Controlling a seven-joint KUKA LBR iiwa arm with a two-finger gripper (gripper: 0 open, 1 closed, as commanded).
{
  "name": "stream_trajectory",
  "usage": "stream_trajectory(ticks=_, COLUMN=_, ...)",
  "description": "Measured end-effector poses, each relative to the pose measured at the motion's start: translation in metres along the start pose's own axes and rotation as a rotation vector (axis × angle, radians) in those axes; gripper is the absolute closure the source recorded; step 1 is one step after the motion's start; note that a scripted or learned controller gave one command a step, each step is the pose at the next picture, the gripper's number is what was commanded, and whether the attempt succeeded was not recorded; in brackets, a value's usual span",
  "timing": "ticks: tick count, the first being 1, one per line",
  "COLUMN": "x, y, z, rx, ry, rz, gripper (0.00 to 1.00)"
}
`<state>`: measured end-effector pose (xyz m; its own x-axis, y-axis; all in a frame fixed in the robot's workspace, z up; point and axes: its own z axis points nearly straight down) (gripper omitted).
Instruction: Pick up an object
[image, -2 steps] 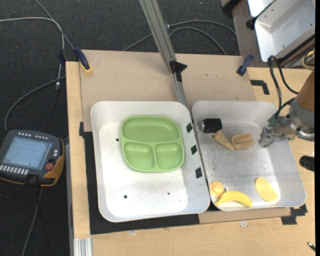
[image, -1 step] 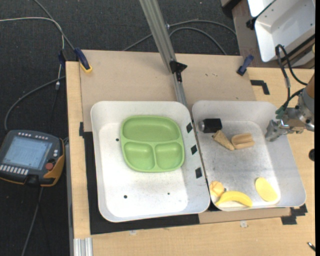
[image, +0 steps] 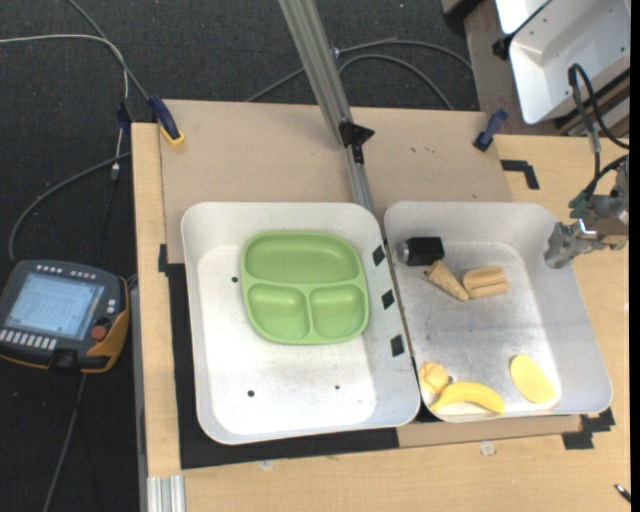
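In the right bin (image: 570, 330) lie several toy foods. Two tan bread-like pieces (image: 468, 281) rest near its middle, next to a small black block (image: 423, 249) at the back left. A yellow banana (image: 470, 397) and a pale peeled piece (image: 434, 377) sit at the front edge, with a yellow oval slice (image: 532, 379) to their right. My gripper (image: 562, 246) hangs at the right bin's far right rim, apart from all of these. Nothing shows under it.
The left bin (image: 215, 400) holds a green divided plate (image: 304, 286). A metal post (image: 330, 90) slants down to the seam between the bins. A teach pendant (image: 62, 315) lies off the bench at the left. Blue clamps (image: 166, 120) grip the back edge.
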<state>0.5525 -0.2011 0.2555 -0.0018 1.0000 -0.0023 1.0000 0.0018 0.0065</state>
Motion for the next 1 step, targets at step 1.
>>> stream_trajectory(ticks=1, x=0.0548, y=0.0001, z=0.0077, rx=0.008, ry=0.006, rz=-0.004, gripper=1.00)
